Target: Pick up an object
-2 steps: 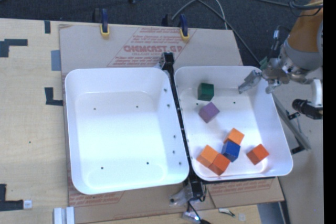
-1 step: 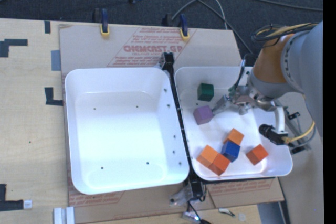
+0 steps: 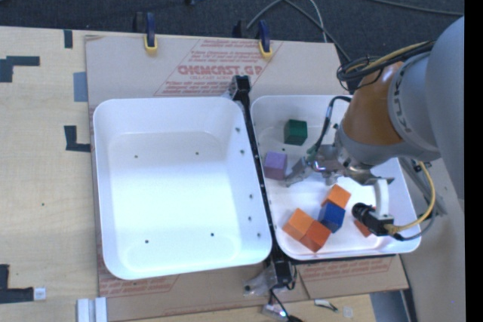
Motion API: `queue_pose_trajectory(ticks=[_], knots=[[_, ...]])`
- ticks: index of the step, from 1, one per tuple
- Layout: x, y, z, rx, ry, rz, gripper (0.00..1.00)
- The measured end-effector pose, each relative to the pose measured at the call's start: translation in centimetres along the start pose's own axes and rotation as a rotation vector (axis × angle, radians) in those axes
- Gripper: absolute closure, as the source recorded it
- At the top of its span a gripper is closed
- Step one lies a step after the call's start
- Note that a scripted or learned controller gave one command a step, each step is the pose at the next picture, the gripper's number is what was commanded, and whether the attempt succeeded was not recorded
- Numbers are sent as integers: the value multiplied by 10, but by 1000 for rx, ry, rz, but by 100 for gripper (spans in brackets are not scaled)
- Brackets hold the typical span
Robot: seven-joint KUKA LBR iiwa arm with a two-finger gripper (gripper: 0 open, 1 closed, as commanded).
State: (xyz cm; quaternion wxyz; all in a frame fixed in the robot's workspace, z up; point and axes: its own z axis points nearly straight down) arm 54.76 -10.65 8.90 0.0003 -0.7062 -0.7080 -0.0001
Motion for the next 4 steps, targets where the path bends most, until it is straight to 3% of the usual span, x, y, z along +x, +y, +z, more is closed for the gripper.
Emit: queue_pose_trajectory(ticks=[1, 3, 4], knots=[[-10, 120, 1, 0, -1, 1, 0], [20, 27, 0, 2, -1, 3, 0], [-19, 58, 0, 0, -1, 14, 0]])
